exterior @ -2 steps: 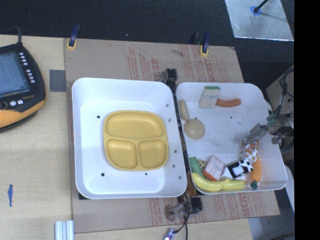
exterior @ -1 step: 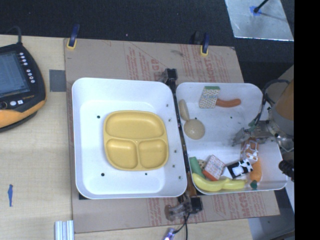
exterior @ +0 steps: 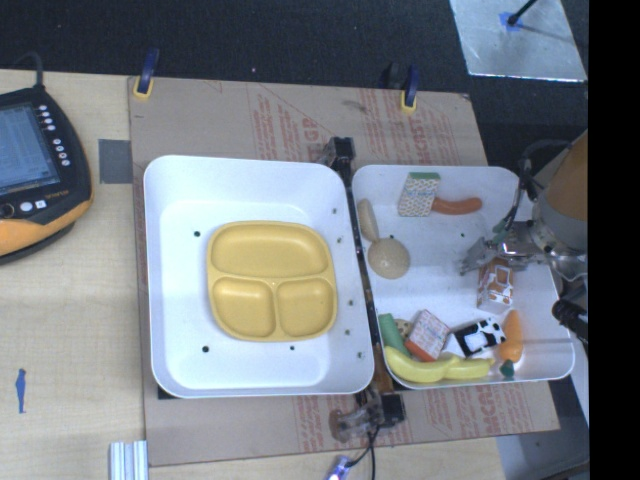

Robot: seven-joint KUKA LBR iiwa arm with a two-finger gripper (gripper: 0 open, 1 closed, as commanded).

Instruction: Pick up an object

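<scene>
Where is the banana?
In the camera view, the banana lies along the front edge of the right bin, just below the small pink box and beside the black-and-white toy.

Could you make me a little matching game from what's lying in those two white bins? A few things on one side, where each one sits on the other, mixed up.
Things:
1. yellow divided plate
2. banana
3. sausage
4. carrot

Places:
A. right bin, front edge
B. right bin, back, beside a small packet
C. middle of the left bin
D. right bin, front right corner

Pairs: 1-C, 2-A, 3-B, 4-D
</scene>
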